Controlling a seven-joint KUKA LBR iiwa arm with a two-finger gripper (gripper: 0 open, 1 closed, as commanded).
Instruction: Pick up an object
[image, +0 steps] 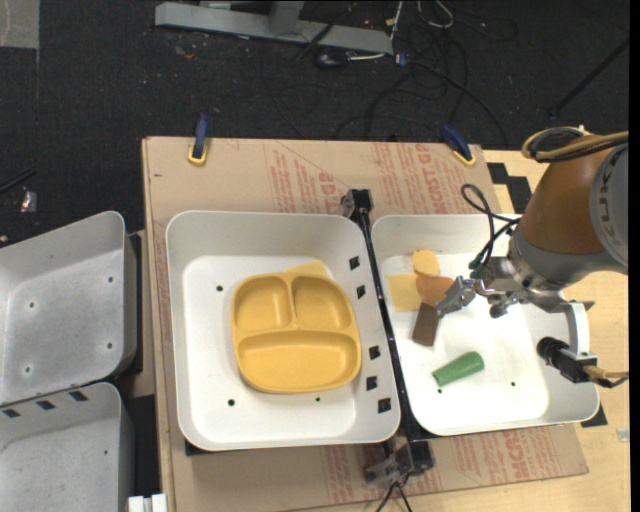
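1. Arm reaches in from the right over the right bin (520, 408). Gripper (452, 300) sits low, near the bin's left side.
2. Whether it has hold of anything: cannot tell. From this angle nothing is visibly between the tips.
3. Pick candidates cluster right at the gripper: a brown block (428, 322) touching or just under the tips, an orange piece (428, 266) just behind it, a pale yellow piece (402, 292) beside that towards the divider.
4. Green cylinder (458, 369) lies alone on its side, nearer the front, well apart from the cluster.
5. Left bin (190, 300) holds a yellow divided tray (296, 334), far from the gripper; not the target by my read.
6. Risks from here:
   - Cluster is tight. Closing could catch two pieces, or pinch one edge and squirt it out.
   - Brown block looks tilted against its neighbours. An off-centre grip would let it rotate and drop on lift.
   - Close to the divider wall; a sideways shove could jam pieces against it.
   - Lifting with nothing seated is a real chance.
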